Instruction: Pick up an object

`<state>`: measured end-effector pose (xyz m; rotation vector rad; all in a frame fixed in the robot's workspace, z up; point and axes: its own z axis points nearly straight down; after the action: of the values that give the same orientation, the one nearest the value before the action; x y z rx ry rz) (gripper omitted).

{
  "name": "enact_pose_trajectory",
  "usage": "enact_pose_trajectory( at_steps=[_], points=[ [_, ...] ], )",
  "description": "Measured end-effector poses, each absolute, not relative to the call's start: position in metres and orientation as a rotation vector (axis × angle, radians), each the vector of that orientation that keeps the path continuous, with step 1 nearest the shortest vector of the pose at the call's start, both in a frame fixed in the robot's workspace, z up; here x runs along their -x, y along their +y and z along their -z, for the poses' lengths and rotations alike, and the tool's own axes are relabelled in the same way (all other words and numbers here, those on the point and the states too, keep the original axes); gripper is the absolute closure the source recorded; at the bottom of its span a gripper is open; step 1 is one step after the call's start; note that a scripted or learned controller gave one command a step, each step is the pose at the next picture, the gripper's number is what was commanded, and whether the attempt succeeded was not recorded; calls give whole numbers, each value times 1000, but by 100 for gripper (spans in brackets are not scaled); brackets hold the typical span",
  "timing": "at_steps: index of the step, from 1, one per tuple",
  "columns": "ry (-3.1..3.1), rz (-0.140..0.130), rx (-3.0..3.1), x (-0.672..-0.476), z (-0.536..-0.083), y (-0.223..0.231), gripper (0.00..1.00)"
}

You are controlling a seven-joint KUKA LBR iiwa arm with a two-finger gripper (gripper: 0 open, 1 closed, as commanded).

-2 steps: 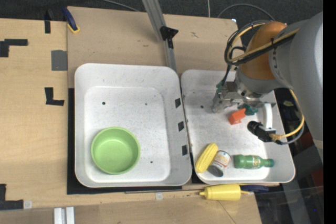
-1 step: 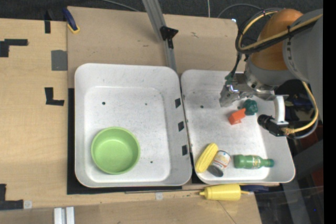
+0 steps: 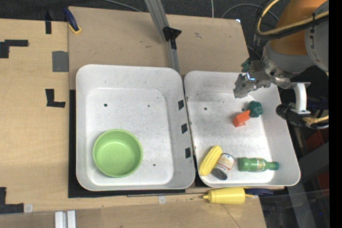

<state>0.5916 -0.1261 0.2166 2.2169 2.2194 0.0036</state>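
Note:
In the right bin lie a small orange piece with a dark green cap, a yellow corn-like piece, a small tin can and a green bottle. My gripper hangs over the bin's far right part, just above and left of the orange and green piece. I see nothing between its fingers. The left bin holds a green bowl at its near left.
A yellow mustard bottle lies on the bench just outside the right bin's front rim. A grey pole slants down to the seam between the bins. Cables run along the back of the bench.

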Motion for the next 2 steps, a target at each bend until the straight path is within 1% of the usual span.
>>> enact_pose_trajectory(
  at_steps=[1,2],
  points=[
    [2221,-3,-2217,-600,-262,-126,100],
    [2229,2,-2217,-595,-244,-74,100]
  ],
)
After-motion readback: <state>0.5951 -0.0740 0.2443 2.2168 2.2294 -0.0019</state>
